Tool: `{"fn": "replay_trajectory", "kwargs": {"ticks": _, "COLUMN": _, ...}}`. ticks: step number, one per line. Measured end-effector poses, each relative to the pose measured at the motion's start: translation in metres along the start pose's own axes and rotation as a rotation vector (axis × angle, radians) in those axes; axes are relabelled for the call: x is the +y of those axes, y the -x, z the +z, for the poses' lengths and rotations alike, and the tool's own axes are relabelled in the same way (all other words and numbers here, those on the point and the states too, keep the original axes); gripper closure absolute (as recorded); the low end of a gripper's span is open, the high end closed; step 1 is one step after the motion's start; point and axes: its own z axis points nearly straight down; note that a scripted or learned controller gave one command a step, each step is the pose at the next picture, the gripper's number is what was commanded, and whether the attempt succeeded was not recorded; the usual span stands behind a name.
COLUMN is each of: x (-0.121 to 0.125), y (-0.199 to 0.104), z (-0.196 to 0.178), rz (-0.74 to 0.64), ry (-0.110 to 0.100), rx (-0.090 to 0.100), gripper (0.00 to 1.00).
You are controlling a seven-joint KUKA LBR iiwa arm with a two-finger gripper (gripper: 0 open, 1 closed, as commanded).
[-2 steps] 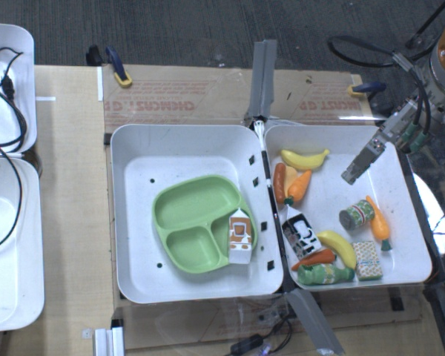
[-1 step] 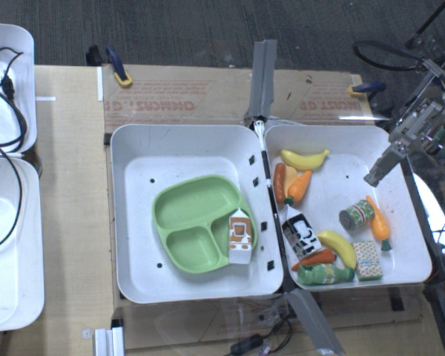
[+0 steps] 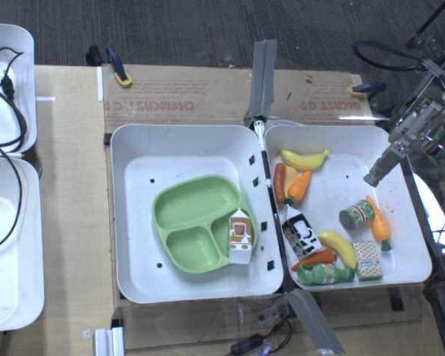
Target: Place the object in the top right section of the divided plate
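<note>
Hand [image 3: 374,175] at 3 o'clock of frame, hanging over right bin [image 3: 340,185] near its 2 o'clock corner; spread or pressed together, cannot tell. Small carton [image 3: 239,237] upright on green divided plate [image 3: 191,208], in the compartment at plate's 4 o'clock. Plate flat in left bin [image 3: 123,199] on desk [image 3: 67,162]. In right bin: banana [image 3: 304,158] at 11 o'clock, can [image 3: 357,215] near centre, more toy food along 6 o'clock edge.
</note>
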Motion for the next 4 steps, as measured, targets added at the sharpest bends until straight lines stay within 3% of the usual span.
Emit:
{"fn": "replay_trajectory", "kwargs": {"ticks": 1, "x": 0.0, "y": 0.0, "z": 0.0, "rz": 0.0, "ry": 0.0, "rx": 0.0, "gripper": 0.0}}
{"fn": "replay_trajectory", "kwargs": {"ticks": 2, "x": 0.019, "y": -0.018, "z": 0.049, "rz": 0.016, "ry": -0.001, "rx": 0.001, "gripper": 0.0}}
{"fn": "replay_trajectory", "kwargs": {"ticks": 3, "x": -0.004, "y": 0.008, "z": 0.048, "rz": 0.043, "ry": 0.0, "rx": 0.0, "gripper": 0.0}}
{"fn": "replay_trajectory", "kwargs": {"ticks": 4, "x": -0.004, "y": 0.008, "z": 0.048, "rz": 0.042, "ry": 0.0, "rx": 0.0, "gripper": 0.0}}
